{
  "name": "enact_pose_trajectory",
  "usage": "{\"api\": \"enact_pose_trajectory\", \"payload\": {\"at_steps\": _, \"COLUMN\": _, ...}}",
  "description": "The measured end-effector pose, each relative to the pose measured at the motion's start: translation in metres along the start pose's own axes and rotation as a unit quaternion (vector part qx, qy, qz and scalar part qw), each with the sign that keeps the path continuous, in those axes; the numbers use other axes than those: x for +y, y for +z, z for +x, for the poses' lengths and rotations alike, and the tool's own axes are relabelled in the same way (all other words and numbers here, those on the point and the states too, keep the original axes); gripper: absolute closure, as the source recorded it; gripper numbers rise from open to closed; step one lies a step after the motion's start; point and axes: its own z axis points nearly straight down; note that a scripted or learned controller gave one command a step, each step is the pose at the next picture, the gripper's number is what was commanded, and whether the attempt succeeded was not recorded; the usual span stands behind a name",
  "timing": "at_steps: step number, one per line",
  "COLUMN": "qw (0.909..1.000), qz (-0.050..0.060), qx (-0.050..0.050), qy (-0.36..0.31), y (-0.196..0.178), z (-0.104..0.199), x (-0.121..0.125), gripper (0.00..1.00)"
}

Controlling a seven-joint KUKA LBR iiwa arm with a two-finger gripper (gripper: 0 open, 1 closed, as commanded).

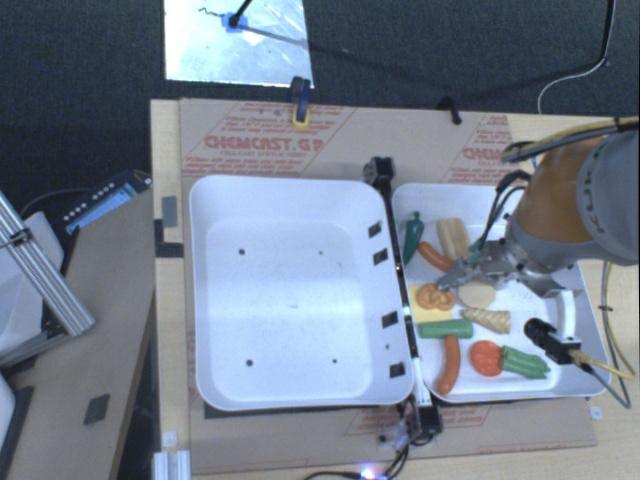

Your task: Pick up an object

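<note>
Gripper (pixel 462 275) sits low in the right bin (pixel 575 388), at right of frame, beside a small orange pumpkin-like toy (pixel 434 296) and a beige piece (pixel 477 295). Finger opening cannot be determined; nothing visibly sits between them. Toy tomato (pixel 486 357) and carrot (pixel 448 364) lie lower down.

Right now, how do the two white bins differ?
The left bin is larger and shows its bare floor; the right bin is narrower and crowded with toy food. The gripper works over the right bin, away from the left bin. Both are shallow, white, side by side.
</note>
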Motion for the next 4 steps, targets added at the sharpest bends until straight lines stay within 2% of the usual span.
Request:
{"api": "enact_pose_trajectory", "payload": {"at_steps": 1, "qw": 1.0000, "qz": 0.001, "qx": -0.001, "qy": 0.000, "y": -0.014, "z": -0.003, "x": 0.000, "gripper": 1.00}}
{"api": "enact_pose_trajectory", "payload": {"at_steps": 2, "qw": 1.0000, "qz": 0.003, "qx": 0.000, "qy": 0.000, "y": -0.028, "z": 0.028, "x": -0.032, "gripper": 1.00}}
{"api": "enact_pose_trajectory", "payload": {"at_steps": 3, "qw": 1.0000, "qz": -0.003, "qx": 0.000, "qy": -0.003, "y": -0.108, "z": 0.093, "x": 0.027, "gripper": 1.00}}
{"api": "enact_pose_trajectory", "payload": {"at_steps": 4, "qw": 1.0000, "qz": 0.000, "qx": 0.001, "qy": -0.002, "y": -0.134, "z": 0.141, "x": 0.032, "gripper": 1.00}}
